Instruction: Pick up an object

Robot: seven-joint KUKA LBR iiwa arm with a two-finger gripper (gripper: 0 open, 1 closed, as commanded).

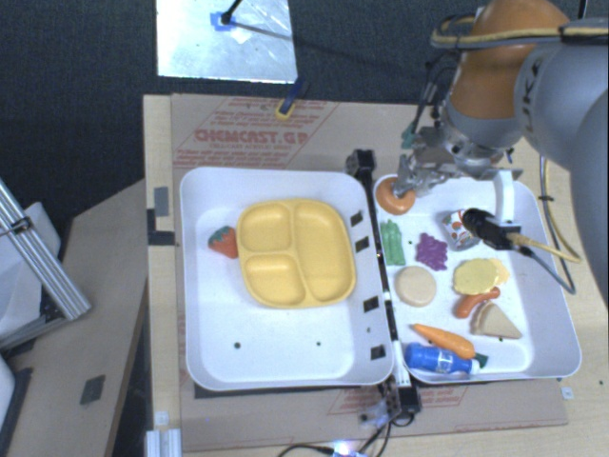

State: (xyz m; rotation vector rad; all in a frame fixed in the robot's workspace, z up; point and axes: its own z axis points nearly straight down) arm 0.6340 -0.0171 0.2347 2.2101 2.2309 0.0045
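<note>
Looking down on the bench, I see the gripper (411, 181) low over the far left corner of the right bin (557, 350), right above a round orange piece (392, 198) that lies there against the wall; the piece looks to be touching the tool, but how wide the pincer stands, or whether it has hold of anything, I cannot tell from this slant, because the wrist hides the tips.

I judge this piece is the target of the pick; it sits in a corner, so I think the approach comes from above to avoid the bin wall.

Other things lie in the same bin: a green vegetable (392, 240) along the left wall, purple grapes (432, 251), a pale round disc (416, 286), a yellow chip-like piece (479, 275), a carrot (442, 337) and a blue bottle (434, 359) near the front edge; these are well apart from the tool.

In the left bin (205, 350) a yellow tray (290, 252) with 3 compartments rests in the middle, and a strawberry (224, 242) lies just beside its left edge.
</note>
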